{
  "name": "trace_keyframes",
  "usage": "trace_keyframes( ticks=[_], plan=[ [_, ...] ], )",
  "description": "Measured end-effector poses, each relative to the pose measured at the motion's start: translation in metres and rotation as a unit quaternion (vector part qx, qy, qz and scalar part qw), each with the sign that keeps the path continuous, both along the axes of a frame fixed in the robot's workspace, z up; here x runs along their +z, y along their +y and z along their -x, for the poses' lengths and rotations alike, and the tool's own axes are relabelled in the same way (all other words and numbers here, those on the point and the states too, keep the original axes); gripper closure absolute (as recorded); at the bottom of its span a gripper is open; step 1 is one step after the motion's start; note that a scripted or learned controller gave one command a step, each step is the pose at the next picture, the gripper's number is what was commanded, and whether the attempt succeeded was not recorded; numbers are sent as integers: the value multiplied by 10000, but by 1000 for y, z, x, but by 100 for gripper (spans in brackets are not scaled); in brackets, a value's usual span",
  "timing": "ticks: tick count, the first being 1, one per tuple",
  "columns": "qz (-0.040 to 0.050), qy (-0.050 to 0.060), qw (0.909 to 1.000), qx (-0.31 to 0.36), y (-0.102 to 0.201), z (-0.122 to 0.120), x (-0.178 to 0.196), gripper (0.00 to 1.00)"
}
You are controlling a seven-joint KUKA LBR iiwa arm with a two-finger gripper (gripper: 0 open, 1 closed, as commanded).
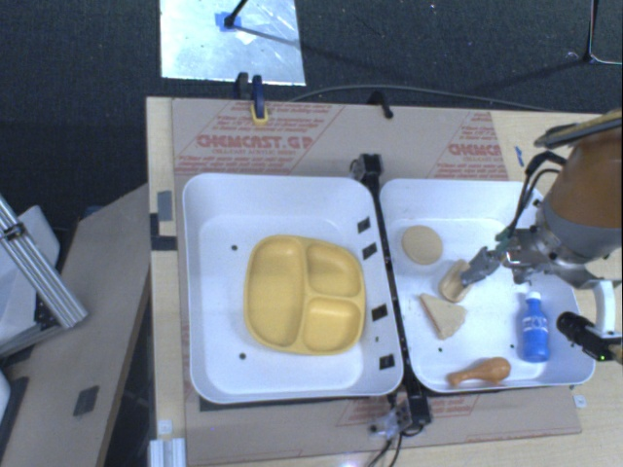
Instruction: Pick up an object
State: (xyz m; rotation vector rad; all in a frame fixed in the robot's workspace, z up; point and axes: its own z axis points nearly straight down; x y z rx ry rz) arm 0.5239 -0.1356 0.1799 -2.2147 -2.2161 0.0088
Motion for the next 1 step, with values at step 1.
trace_keyframes(
  ticks=[1],
  plan=[
    [9,-54,10000,13,0,-3,5,0]
  ],
)
